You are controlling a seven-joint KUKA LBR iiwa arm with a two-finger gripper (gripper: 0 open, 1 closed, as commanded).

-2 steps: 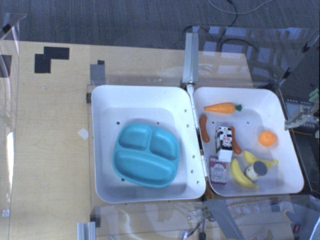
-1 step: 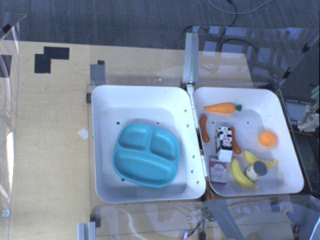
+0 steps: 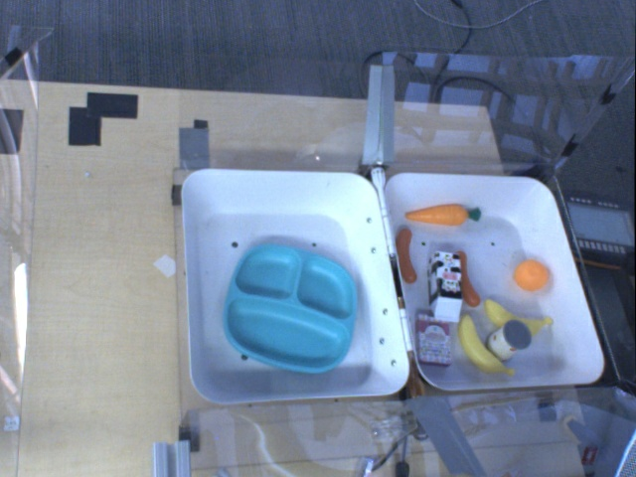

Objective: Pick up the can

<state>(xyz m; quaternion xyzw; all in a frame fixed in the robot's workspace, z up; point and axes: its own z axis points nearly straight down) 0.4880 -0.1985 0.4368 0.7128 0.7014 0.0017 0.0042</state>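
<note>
Here, no legible writing anywhere, small can (image 3: pixel 516 337) upright in right bin (image 3: pixel 566 229), pale lid, dark side, touching banana (image 3: pixel 481 347), gripper state impossible to tell.

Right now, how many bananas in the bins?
2, both in the right bin, near its front right. One banana lies left of the can; the other banana lies behind the can, partly covered by it. None visible elsewhere.

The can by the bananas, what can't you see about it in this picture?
- Can, camera view: too small and blurry to read any label.
- Its lower side: hidden, since it rests against the bananas.
- Small box beside them: print too tiny to read.
</note>
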